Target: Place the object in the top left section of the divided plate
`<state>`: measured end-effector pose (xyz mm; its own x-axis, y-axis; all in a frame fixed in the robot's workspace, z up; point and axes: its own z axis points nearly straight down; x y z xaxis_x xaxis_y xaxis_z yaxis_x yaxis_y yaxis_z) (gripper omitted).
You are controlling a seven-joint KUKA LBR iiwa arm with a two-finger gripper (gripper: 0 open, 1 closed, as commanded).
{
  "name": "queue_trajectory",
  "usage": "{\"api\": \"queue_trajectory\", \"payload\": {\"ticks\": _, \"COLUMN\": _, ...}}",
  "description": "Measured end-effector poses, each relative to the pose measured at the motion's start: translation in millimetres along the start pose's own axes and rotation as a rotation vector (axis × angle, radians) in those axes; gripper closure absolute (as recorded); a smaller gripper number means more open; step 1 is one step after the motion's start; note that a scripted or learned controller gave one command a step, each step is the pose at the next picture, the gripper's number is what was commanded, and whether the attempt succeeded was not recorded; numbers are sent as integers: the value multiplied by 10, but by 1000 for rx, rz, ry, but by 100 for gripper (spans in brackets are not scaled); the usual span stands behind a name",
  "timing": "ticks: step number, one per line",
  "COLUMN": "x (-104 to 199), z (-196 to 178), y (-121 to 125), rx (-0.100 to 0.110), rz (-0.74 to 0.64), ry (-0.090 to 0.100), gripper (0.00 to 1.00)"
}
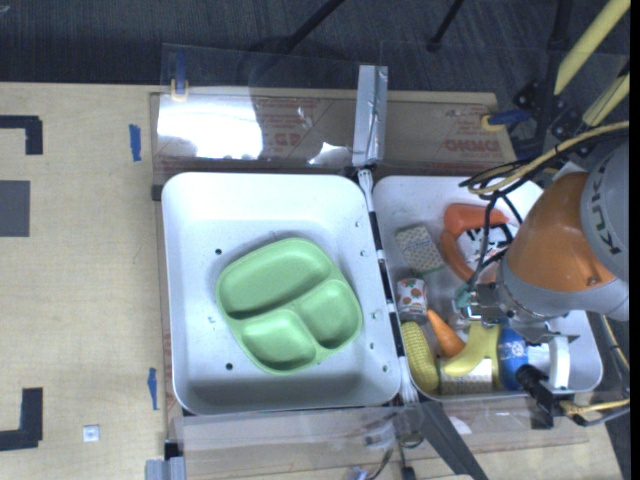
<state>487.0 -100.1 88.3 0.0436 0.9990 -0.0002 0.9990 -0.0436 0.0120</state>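
The gripper [480, 308], its grip state impossible to tell, hovers in the right bin [590, 368], with the green divided plate [290, 303] lying toward nine o'clock.

arm [575, 233]: we see it reaching in from the right, orange band above the wrist | wrist: bent downward, cables looped over it | gripper [478, 308]: low, pointing down
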Motion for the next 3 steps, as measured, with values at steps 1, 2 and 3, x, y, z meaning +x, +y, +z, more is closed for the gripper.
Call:
{"api": "queue_trajectory", "payload": {"ticks": 1, "x": 44, "z": -1, "y": -30, "rx": -3, "rz": -1, "ry": -4, "gripper": 100}}
{"api": "queue_trajectory", "payload": {"ticks": 2, "x": 62, "z": 1, "y": -34, "rx": -1, "rz": 111, "ry": -1, "gripper": 100}}
{"api": "queue_trajectory", "payload": {"ticks": 3, "x": 59, "z": 2, "y": -34, "rx": -1, "rz": 126, "ry": 1, "gripper": 100}}
